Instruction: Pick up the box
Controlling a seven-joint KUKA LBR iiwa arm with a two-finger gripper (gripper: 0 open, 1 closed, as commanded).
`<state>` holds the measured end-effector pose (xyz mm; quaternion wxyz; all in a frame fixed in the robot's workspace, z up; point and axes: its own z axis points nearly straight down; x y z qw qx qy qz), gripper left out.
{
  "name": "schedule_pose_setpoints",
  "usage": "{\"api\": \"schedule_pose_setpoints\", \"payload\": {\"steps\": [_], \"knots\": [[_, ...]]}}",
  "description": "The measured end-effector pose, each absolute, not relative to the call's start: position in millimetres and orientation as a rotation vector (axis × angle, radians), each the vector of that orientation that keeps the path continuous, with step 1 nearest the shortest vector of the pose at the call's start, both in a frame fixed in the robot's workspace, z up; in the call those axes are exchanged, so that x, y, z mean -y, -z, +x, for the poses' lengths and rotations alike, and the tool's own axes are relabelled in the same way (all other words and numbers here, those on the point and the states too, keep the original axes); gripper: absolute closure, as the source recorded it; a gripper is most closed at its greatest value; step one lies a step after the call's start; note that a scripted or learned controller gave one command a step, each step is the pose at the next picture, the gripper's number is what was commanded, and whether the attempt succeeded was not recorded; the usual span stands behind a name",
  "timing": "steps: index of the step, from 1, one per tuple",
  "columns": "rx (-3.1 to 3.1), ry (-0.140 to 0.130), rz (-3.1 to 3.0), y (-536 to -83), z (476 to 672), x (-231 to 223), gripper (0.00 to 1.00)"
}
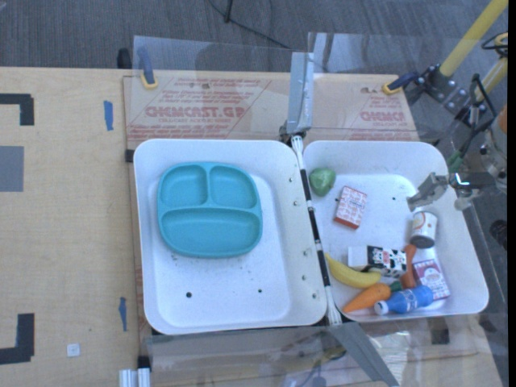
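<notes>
A small red and white box lies flat in the upper middle of the right bin. My gripper hangs over that bin's right side, some way to the right of the box and just above a small can. Nothing shows in its grasp. The arm comes in from the right edge of the view.
The right bin also holds a green fruit, a cow-patterned carton, a banana, a carrot, a blue bottle and a red carton. A teal divided plate lies in the left bin.
</notes>
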<state>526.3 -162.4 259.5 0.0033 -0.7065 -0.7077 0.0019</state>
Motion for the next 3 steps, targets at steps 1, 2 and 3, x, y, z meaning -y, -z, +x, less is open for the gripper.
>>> {"api": "schedule_pose_setpoints", "payload": {"steps": [1,2,3], "knots": [[2.094,-0.008,-2.334,-180.9,545.1,88.3,0.00],[2.102,0.006,-2.341,-87.3,611.4,95.6,0.00],[2.102,0.000,-2.343,-94.3,611.9,98.1,1.00]]}}
